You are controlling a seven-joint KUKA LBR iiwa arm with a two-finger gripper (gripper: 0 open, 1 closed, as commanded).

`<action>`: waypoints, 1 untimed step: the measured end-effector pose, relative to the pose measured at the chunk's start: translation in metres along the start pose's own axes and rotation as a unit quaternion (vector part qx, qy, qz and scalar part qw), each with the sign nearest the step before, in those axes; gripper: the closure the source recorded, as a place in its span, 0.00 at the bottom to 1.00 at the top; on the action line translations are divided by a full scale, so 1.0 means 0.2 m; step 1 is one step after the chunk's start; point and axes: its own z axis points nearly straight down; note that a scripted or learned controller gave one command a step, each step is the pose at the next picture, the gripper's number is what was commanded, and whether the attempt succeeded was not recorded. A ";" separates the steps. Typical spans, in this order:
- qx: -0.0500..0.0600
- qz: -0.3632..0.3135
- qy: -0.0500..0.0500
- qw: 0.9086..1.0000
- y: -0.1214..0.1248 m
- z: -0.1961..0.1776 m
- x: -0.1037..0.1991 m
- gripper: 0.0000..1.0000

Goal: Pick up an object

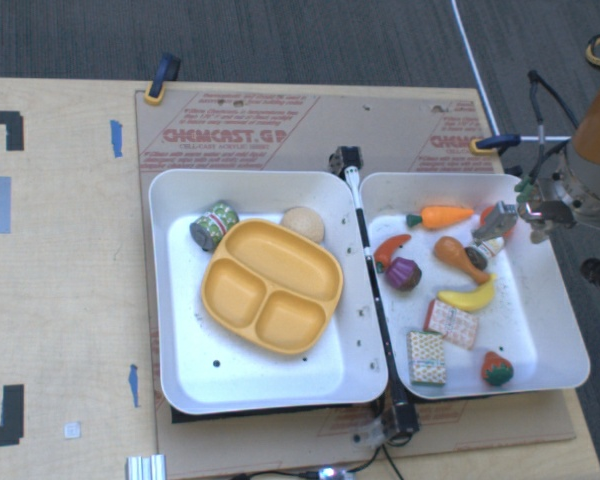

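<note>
1. Crowding is the biggest hazard: the right bin [565,318] carries many small toys close together, so a descent by the claw [495,226] could nudge neighbours or catch two at once.
2. Hanging over the upper right part of that bin, the claw sits just above a small bottle-like item [480,253] and beside the chicken drumstick [458,255]. Whether its fingers are spread or pressed together I cannot tell, nor whether anything sits between them, so a grasp may be missed.
3. The yellow divided tray [271,285] in the left bin [170,298] is wide and shallow; in my judgement a two-finger pinch would slip off its rim.
4. The carrot [446,216], banana [467,297] and drumstick are rounded and could roll out of a closing pinch.
5. The two small boxes [450,321], [427,357] lie flat on the bin floor, so fingers may scrape the plastic before gripping.
6. The strawberry [496,369] near the bin's lower right wall leaves little room on that side.
7. The green can [213,225] and pale ball [303,224] touch the tray's edge, hindering access.
</note>
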 end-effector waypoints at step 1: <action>-0.001 0.000 -0.001 1.000 -0.22 0.53 0.07 0.00</action>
